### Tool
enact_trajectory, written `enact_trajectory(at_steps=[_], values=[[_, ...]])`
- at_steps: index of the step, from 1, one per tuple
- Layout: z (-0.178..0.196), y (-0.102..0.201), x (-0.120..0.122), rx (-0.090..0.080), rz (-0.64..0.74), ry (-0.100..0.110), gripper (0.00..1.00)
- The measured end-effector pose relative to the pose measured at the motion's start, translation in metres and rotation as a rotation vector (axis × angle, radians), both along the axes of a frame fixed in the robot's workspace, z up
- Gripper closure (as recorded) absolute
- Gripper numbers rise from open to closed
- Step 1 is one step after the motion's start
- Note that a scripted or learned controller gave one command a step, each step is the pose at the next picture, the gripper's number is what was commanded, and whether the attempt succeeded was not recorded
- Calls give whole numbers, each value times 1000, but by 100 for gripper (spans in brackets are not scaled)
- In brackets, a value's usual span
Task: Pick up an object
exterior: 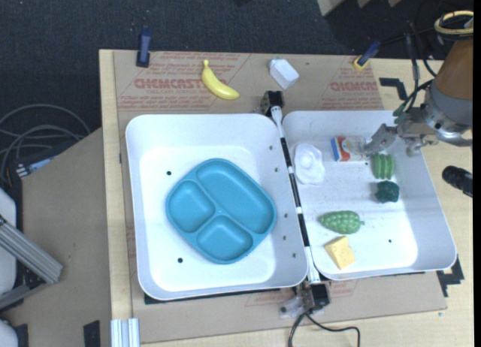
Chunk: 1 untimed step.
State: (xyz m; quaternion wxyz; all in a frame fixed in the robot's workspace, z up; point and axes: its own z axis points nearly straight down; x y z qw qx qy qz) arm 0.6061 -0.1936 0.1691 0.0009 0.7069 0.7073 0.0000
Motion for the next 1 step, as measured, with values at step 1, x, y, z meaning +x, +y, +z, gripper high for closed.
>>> enact_trajectory(at_steps=[1], values=[[-85,0,-19,2,-1,3,0]])
